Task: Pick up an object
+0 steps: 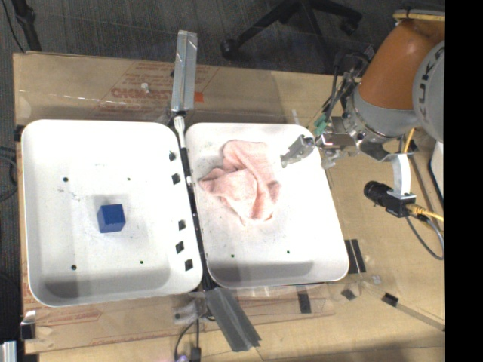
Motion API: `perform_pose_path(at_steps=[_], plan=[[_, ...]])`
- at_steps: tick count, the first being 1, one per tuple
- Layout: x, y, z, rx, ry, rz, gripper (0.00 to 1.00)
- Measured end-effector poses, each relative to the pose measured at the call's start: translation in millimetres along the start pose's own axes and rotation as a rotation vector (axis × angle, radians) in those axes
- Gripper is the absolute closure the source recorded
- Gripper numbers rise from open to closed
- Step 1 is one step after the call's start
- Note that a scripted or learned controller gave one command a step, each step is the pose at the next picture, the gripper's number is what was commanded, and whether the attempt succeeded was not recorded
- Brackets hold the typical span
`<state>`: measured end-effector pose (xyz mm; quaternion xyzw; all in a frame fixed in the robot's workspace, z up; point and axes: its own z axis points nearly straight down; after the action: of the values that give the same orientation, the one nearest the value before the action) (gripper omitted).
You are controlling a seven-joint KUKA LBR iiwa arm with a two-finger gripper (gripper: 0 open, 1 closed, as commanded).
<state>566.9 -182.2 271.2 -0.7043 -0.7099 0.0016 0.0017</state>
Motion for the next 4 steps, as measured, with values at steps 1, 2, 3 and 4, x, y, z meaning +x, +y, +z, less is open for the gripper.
perform_pose_path(at_steps=[1, 2, 3, 4], plan=[[29, 30, 175, -0.002, 0.001, 0.046, 0.00], [29, 30, 165, 0.001, 0.001, 0.042, 1.00], [32, 71, 80, -0.003, 0.000, -0.069, 1.00], [83, 16, 87, 0.001, 0.001, -0.250, 1.00]])
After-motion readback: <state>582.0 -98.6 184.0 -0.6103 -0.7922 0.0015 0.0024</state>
